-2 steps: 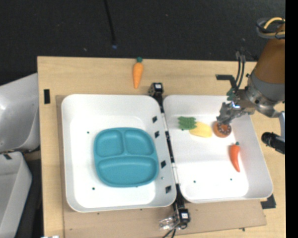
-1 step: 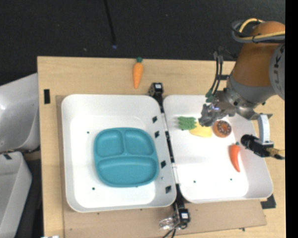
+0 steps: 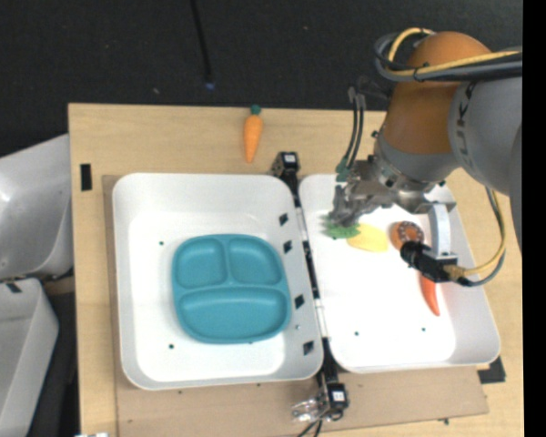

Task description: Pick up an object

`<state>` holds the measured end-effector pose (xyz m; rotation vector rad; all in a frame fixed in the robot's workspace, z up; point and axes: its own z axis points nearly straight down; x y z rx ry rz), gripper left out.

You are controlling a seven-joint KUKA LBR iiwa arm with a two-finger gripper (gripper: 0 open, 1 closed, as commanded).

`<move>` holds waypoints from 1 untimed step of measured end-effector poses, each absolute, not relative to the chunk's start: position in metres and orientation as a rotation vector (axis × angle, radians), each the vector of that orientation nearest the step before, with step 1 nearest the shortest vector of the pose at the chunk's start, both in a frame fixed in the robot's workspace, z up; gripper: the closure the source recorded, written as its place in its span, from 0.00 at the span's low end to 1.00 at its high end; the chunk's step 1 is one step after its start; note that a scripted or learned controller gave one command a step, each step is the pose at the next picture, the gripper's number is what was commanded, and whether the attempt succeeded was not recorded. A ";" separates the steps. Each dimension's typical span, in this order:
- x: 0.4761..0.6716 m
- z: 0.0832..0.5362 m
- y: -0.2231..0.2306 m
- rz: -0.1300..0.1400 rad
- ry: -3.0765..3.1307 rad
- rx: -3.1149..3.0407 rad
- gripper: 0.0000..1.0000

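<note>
The grey arm's two-finger gripper [image 3: 344,215] reaches down into the right white bin [image 3: 391,335], its tip at a small green leafy piece [image 3: 340,232] beside a yellow object [image 3: 370,238]. Whether it is closed on anything cannot be told. A round brown object [image 3: 406,235] and a red-orange chili-shaped object [image 3: 430,296] lie nearby. A teal compartment tray [image 3: 229,287] sits in the left white bin [image 3: 136,335]; an orange toy carrot [image 3: 252,135] rests on the wooden bench [image 3: 164,135].

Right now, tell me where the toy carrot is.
In the camera view the toy carrot lies on the bare wooden bench, outside both bins, just beyond the far edge of the left bin that holds the blue plate.
</note>
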<state>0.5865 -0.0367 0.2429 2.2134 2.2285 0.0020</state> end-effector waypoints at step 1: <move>0.581 0.236 0.021 0.001 2.230 2.214 1.00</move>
